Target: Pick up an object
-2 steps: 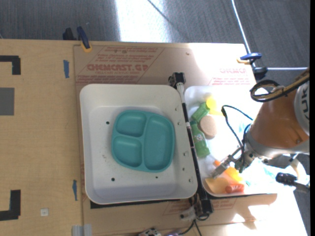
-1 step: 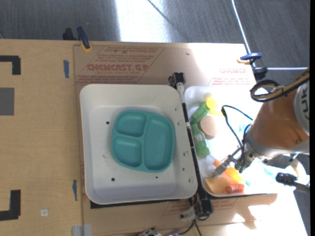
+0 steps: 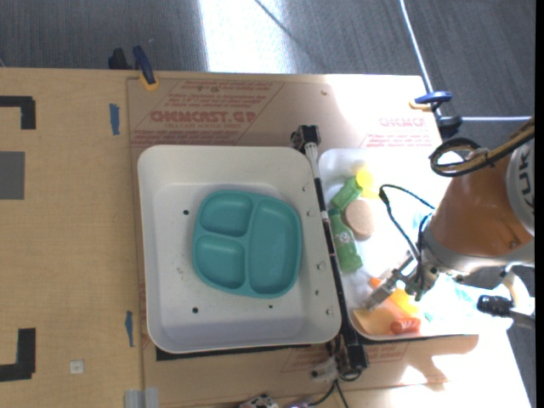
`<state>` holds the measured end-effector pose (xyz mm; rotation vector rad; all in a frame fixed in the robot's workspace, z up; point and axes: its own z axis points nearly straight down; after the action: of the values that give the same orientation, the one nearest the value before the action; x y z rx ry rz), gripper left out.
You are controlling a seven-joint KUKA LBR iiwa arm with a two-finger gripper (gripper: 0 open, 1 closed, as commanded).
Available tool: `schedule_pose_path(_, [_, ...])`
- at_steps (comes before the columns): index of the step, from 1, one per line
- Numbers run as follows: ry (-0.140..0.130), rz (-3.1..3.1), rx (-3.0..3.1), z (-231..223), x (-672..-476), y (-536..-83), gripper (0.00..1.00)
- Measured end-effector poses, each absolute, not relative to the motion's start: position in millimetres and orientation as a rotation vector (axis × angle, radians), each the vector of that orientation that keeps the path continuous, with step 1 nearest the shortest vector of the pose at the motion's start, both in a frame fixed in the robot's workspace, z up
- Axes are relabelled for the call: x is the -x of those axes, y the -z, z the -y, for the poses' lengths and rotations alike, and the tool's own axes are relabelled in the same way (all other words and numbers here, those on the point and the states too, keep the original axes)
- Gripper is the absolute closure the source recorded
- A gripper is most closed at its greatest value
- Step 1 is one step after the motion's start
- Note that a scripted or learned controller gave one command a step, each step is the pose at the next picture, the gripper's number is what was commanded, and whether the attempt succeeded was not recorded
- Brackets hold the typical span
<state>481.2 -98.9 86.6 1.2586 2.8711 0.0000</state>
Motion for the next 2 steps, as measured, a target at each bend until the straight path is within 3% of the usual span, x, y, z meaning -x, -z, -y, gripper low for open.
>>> schedule_pose_path(1, [-0.004, -2.865, -1.258, 98.7, -482.9, -97.5, 1.0])
schedule_pose_path(2, [-0.004, -2.865, -1.258, 98.6, -482.8, -97.4, 0.0])
